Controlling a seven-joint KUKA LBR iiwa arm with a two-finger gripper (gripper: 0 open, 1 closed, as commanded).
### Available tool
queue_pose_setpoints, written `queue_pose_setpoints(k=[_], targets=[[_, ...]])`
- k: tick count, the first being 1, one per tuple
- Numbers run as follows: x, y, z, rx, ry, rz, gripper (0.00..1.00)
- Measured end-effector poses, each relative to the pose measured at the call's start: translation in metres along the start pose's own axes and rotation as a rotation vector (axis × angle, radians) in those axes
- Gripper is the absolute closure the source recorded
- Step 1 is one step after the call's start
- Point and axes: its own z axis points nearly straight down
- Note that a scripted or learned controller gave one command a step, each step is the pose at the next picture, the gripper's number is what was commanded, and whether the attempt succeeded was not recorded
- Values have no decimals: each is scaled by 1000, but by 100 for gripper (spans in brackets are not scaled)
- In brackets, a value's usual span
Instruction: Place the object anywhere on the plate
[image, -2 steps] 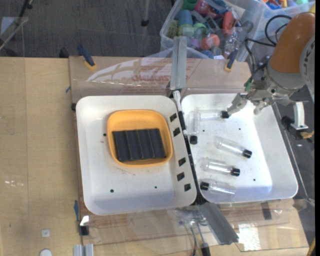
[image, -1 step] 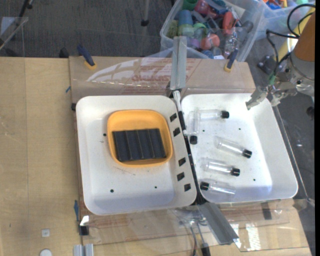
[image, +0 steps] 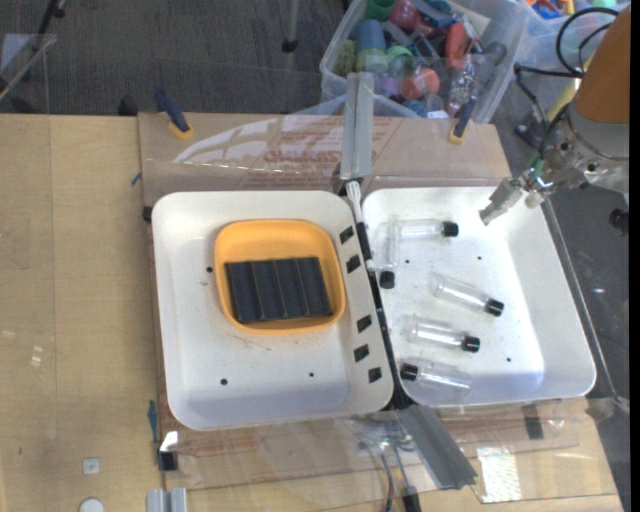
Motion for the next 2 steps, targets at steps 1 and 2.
queue_pose_setpoints(k=[1,2], targets=[[5,2,-6,-2,-2,-186,0],[-5,-1,-9,-4,-3,-186,0]])
